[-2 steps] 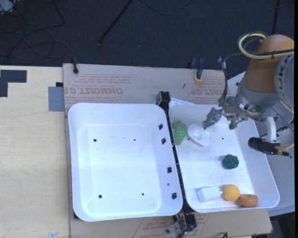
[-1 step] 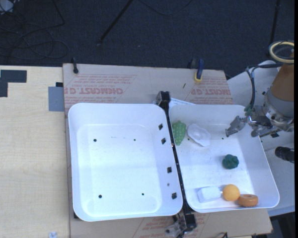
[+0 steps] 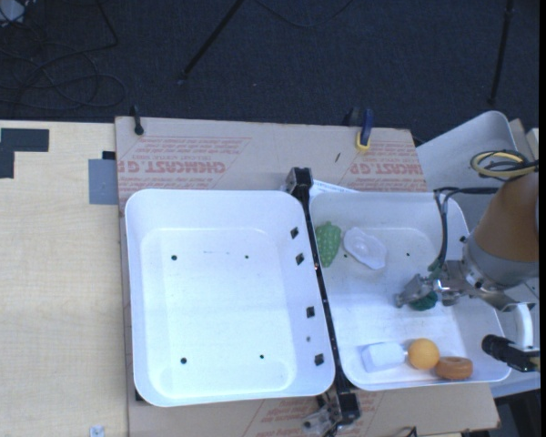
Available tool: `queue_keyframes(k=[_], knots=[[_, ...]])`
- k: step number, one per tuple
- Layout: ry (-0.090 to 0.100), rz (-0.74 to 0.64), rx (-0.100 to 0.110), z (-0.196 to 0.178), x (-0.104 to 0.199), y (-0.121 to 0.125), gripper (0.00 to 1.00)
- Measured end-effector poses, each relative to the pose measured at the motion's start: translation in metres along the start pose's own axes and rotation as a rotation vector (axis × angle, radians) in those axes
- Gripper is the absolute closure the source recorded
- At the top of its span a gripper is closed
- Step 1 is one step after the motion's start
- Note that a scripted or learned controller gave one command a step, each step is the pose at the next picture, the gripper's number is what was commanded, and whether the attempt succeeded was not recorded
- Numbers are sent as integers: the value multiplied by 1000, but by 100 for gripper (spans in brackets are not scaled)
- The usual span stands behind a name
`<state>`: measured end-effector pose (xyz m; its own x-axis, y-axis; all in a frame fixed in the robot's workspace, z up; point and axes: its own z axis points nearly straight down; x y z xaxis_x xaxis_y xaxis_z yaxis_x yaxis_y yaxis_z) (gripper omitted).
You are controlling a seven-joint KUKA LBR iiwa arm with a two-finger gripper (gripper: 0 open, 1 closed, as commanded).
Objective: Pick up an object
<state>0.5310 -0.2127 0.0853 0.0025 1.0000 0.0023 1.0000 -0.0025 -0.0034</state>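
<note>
Nearest the camera, the right bin [image 3: 382, 377] carried the claw [image 3: 417, 294], low over its floor, with a small dark-green object [image 3: 424, 303] touching its tip on the nearer side. Whether the claw was open or gripping could not be told. An orange ball [image 3: 423, 353] lay just nearer, beyond that object.
</note>
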Motion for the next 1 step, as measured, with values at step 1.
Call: queue_keyframes(k=[1], knots=[[-1, 6, -3, -14, -3, 2, 100]])
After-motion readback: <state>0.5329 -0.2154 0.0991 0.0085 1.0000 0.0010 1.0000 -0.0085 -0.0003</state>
